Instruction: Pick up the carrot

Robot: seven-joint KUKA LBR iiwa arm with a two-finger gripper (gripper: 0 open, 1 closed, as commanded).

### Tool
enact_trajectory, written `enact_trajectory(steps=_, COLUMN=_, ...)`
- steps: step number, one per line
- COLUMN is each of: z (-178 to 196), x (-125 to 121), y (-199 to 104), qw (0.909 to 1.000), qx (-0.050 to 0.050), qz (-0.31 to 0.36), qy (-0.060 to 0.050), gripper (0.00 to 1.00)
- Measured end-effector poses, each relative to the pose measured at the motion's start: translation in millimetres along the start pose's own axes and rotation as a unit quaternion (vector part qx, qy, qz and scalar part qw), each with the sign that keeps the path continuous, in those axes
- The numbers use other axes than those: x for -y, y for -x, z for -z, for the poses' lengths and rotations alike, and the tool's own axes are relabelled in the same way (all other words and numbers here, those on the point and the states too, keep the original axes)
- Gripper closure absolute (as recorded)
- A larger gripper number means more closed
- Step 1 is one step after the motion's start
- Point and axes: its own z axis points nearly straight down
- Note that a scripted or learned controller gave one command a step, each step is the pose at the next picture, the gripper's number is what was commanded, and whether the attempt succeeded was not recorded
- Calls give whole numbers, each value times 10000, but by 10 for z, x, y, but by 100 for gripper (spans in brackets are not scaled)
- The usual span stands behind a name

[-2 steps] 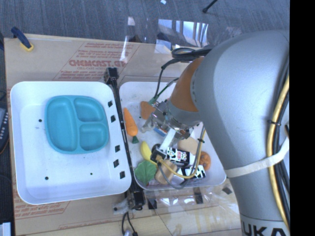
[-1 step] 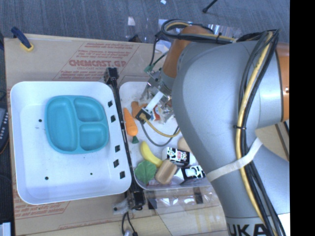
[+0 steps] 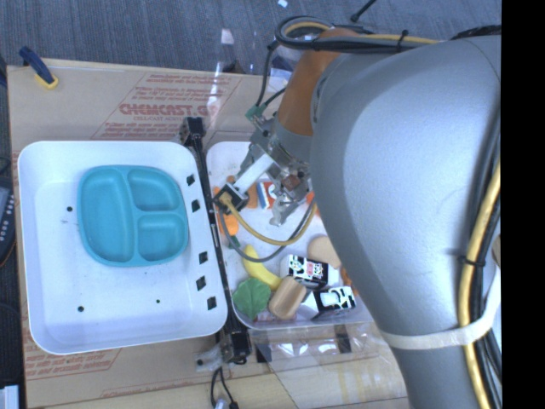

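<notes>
The carrot [image 3: 227, 225] — a small orange sliver — lies in the right bin [image 3: 223, 158], tight against its left wall, roughly midway along that wall. Right above it sits the gripper [image 3: 285, 196], low inside the bin near the upper middle; whether its pincer is apart or together I cannot tell, and nothing orange shows between its tips. A yellow cable [image 3: 260, 233] loops across the bin floor just beside the carrot. Toward the bin's lower edge there's a banana [image 3: 260, 267], a green leafy toy [image 3: 252, 296] in the lower left corner, and a tan cylinder [image 3: 288, 297] touching it on the right. Two black-and-white cartons [image 3: 308, 269] lie near the lower right, with a pale rounded piece [image 3: 324, 250] just beyond them. The grey arm [image 3: 409, 186] covers the bin's whole right side — its orange band [image 3: 300, 92] is near the upper edge. Over in the left bin [image 3: 38, 254], a blue divided plate [image 3: 134, 214] rests near the centre.
</notes>
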Motion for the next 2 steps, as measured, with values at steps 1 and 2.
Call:
enact_trajectory(steps=1, z=-56, x=460, y=457, qw=10000, qx=55, qz=-38, qy=-14, gripper=0)
enact_trajectory(steps=2, z=-43, x=-83, y=177, qw=9998, qx=24, qz=-220, qy=-5, gripper=0)
